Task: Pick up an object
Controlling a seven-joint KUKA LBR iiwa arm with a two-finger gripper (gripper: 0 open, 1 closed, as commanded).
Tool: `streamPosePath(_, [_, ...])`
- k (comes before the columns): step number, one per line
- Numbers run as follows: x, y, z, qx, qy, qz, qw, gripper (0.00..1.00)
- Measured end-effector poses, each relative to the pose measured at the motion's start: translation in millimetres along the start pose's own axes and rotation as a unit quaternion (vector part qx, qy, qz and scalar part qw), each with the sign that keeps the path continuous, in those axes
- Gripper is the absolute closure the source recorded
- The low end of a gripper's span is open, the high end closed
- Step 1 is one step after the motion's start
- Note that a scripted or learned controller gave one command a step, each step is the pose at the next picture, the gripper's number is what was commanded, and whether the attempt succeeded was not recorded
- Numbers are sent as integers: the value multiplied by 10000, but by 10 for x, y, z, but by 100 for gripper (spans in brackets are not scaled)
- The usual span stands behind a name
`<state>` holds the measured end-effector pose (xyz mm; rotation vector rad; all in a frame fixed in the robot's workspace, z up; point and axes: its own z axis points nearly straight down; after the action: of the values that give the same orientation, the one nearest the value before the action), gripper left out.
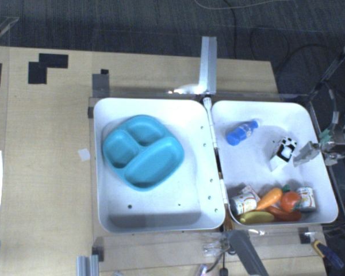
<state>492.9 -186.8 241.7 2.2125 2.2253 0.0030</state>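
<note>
Bins (161,223) sit side by side on the worktop (40,171); the left one carries a blue divided plate (142,151) near its centre. The right bin (259,105) holds the candidates for picking: a blue bottle (241,132) toward its far-left part, a white box with black markings (283,151) near its right wall, and along its near edge a cluster of a small can (245,201), a carrot (269,198), a tomato (290,200), a yellow banana-like piece (257,216) and a second labelled can (306,199). The tool (310,152) hangs at the right wall of this bin, just beside the white box; whether it is released or clenched cannot be told, and nothing is visibly gripped.

Risks, as judged: the box stands close to the bin wall, so a descent could strike the rim or push the box against it rather than enclose it; items in the near-edge cluster touch one another, so a grasp there may catch two or slip off rounded surfaces.

Labels on the cans and the box markings are too small to read.
</note>
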Motion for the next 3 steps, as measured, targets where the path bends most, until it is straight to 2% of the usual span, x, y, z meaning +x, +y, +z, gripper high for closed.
streamPosePath(1, [38, 600, 852, 8, 3, -395, 9992, 0])
streamPosePath(2, [-162, 824, 1471, -6, 0, -273, 9996, 0])
streamPosePath(3, [136, 917, 1482, -17, -5, -1306, 9914, 0])
